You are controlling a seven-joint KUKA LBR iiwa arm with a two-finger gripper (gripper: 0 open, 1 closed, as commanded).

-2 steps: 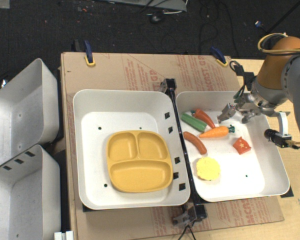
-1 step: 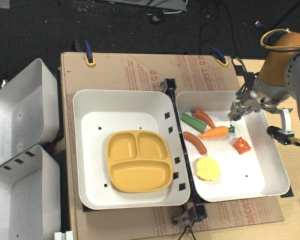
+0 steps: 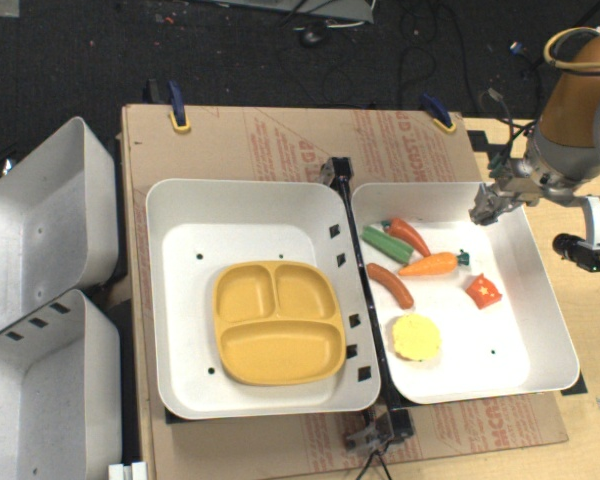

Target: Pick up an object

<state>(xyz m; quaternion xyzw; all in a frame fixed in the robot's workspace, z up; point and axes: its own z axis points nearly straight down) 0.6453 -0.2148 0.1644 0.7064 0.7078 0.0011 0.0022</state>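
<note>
I see my end effector (image 3: 487, 208) over the right bin's (image 3: 545, 298) far corner, grip state unclear, carrot (image 3: 432, 264) nearby below-left.

Brightness: I see even, bright light on both white bins (image 3: 170, 268); the floor behind is dark.
Shadows: soft and short, lying just under the yellow tray (image 3: 278, 322) and the toy foods.
Glare: the bin walls look nearly washed out; I find no hard hotspots.
Sharpness: mostly crisp; the arm (image 3: 572, 98) at right looks slightly soft.
Distortion: I notice little bending at the edges.
</note>
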